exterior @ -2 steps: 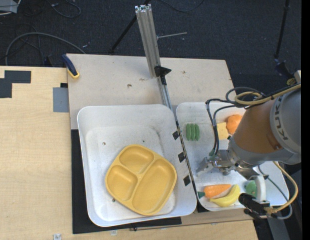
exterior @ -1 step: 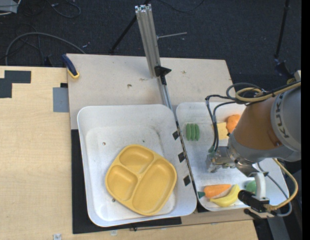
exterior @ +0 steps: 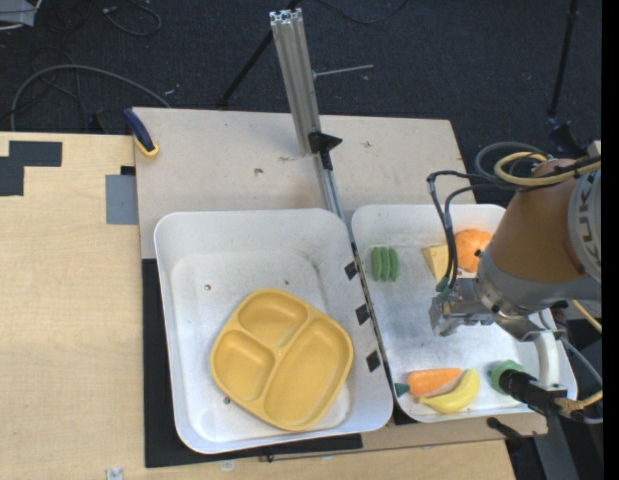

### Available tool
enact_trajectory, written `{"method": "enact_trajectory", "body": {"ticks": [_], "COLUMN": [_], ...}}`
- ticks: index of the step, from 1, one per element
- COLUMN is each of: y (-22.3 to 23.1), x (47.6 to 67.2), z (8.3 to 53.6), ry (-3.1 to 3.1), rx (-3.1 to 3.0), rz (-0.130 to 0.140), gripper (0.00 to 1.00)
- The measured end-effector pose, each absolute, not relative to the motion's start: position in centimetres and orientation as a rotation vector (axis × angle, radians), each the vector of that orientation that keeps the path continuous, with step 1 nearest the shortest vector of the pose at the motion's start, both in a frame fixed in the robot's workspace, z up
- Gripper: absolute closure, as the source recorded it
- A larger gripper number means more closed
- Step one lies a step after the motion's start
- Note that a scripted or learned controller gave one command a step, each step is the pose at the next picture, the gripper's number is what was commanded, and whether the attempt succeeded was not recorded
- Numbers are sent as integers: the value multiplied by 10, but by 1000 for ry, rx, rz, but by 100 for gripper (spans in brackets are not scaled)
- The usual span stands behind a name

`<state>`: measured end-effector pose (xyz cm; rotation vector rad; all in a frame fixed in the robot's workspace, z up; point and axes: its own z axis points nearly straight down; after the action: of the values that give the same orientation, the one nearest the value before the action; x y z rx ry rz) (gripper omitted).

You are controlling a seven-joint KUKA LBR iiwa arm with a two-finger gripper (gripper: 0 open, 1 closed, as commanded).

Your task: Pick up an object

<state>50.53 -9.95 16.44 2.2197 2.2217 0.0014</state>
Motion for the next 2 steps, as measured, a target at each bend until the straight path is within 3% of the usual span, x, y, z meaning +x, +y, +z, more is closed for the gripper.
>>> {"method": "enact_trajectory", "body": {"ticks": [2], "y": [-105], "x": [500], "z": [239], "ry": [2222], "rx": [2219], "rz": [1], "gripper": [100]}}
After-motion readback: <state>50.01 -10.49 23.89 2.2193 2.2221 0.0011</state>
